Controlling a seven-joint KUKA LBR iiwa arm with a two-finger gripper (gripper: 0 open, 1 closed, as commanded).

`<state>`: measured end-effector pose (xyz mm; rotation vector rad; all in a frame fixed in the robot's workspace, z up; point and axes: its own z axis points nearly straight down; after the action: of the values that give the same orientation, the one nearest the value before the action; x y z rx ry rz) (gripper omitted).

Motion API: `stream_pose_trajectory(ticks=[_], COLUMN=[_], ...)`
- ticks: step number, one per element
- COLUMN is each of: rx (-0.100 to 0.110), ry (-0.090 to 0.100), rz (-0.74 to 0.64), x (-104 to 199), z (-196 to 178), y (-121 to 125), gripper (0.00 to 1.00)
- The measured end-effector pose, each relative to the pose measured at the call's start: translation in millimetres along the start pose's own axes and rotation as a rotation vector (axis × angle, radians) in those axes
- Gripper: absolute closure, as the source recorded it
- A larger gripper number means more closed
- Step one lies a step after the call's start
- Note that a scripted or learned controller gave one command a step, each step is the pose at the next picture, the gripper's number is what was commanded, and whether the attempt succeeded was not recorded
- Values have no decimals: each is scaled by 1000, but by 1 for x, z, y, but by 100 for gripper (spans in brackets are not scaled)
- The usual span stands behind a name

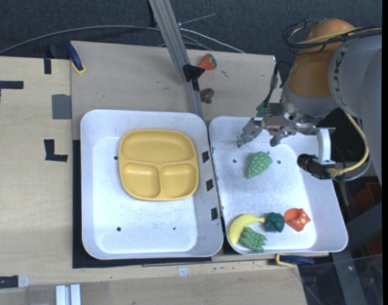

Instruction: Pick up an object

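Note:
My gripper [262, 136] hangs over the back of the right bin [321, 196], fingers spread open with nothing between them. A green bunch of toy grapes [258, 164] lies just below and in front of the fingertips, apart from them. Along the bin's front edge lie a yellow banana [240, 224], a light green leafy piece [252, 239], a dark green broccoli-like piece [274, 222] and a red-orange pepper [297, 218].
The left bin [98, 189] holds a yellow divided plate [159, 162]. A grey pole [172, 27] rises behind the bins, with a small orange item [208, 61] and a brown one [207, 95] on the bench near it.

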<state>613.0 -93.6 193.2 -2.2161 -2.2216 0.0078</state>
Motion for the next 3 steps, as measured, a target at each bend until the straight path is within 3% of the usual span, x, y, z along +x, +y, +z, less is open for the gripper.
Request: stream_pose_trajectory(ticks=[2,3], rx=[1,-3], ry=[0,2], rz=[1,-1], x=[-2,-1], z=[102,89], y=[4,6], gripper=[0,100])
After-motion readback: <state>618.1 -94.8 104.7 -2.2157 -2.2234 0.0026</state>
